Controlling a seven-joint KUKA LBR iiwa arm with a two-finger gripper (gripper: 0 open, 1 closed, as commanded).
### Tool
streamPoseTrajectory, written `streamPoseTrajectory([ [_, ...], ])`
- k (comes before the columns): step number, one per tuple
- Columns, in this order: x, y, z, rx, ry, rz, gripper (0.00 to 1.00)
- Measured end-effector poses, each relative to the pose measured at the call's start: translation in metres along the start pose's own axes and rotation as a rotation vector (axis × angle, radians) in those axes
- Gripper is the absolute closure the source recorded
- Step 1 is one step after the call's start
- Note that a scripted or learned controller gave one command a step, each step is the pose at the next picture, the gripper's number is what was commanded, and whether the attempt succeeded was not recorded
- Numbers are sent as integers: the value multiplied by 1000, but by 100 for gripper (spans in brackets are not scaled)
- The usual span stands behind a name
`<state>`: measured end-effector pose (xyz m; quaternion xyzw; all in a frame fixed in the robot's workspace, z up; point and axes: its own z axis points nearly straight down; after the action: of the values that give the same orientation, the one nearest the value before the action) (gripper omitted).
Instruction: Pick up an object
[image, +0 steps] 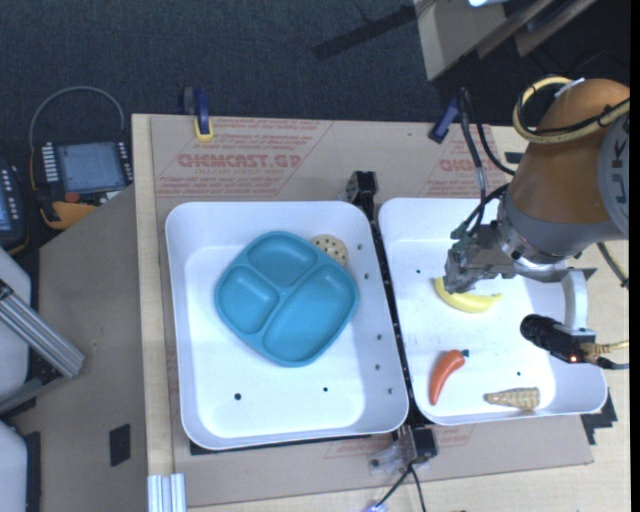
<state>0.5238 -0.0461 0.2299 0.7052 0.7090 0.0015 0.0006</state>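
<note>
Hanging low over the right bin (560, 235), the gripper (468, 272) sits right above the upper end of a yellow banana (468, 298), its dark fingers seeming to touch the fruit; whether they are spread or closed I cannot tell from this angle, and the banana is not visibly lifted, since it lies on the bin floor. Behind the gripper, the grey wrist and the orange band of the arm (575, 160) come in from the right. Further toward the front of the same bin lie a red chili pepper (447, 374) and, near the front right corner, a tan ice-cream cone (513, 399), each well apart from the banana. Across the divider, the left bin (200, 400) holds a blue sectioned plate (287, 297), with a round cookie (329, 246) tucked just beside its upper right edge.
</note>
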Motion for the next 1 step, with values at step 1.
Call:
streamPoseTrajectory([
  [1, 51, 20, 9, 1, -1, 5, 100],
])
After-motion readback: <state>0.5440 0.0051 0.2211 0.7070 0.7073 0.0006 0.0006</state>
